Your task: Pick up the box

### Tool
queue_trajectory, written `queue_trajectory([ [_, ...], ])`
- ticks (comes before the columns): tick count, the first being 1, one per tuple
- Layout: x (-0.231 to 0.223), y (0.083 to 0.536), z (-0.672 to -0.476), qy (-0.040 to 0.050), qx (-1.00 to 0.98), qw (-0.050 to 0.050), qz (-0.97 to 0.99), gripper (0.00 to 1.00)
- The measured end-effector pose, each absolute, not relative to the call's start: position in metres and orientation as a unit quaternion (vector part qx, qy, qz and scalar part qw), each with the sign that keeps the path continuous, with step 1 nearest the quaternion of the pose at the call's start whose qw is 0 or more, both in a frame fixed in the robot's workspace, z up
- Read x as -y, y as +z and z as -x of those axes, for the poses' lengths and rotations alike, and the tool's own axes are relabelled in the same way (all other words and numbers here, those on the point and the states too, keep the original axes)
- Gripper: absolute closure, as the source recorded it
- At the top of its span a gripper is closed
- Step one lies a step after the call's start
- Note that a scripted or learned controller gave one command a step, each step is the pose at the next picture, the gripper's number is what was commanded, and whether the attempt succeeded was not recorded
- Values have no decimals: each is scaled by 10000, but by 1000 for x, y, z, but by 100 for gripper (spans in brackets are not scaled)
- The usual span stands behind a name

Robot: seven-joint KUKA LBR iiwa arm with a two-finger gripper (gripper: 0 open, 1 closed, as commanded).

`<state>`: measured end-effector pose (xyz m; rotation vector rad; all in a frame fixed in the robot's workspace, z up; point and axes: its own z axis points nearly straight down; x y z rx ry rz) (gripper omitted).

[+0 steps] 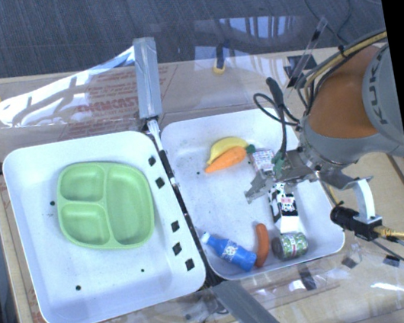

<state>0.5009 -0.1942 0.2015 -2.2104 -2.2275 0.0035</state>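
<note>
Hovering low over the right bin (203,257), the pincer (276,178) is sitting just above the upper end of the box (285,209), with metal fingers (257,188) splaying out toward the left; they look spread apart rather than closed, and nothing is showing between them, so the pincer is gripping nothing. The box, a small white carton with dark print, is lying flat on the bin floor with its long axis running roughly up and down the picture, its near end pointing at the green can (292,244) touching or almost touching it below. So the box is lying immediately below and slightly right of the fingertips, and I judge that the coming move is turning on a short shift along that axis toward the carton's middle, with the fingers closing across its narrow width. Room is looking tight: the can is crowding the lower end, a sausage (262,240) and a blue bottle (228,252) are lying just to the left of it, while a carrot (226,159) and a banana (228,145) are resting near the top, clear of the carton. The bin floor is smooth white plastic, so the carton may be sliding if nudged. The left bin (41,301), holding a green divided plate (106,205), is staying out of play.
</note>
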Motion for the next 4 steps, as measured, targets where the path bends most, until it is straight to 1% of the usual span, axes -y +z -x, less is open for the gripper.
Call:
queue_trajectory([
  [1,210,188,-567,6,7168,16,6973,0],
  [2,211,212,-593,6,7318,11,6815,0],
  [3,209,174,-595,14,7318,16,6815,0],
  [4,209,191,-593,9,7591,2,6509,0],
])
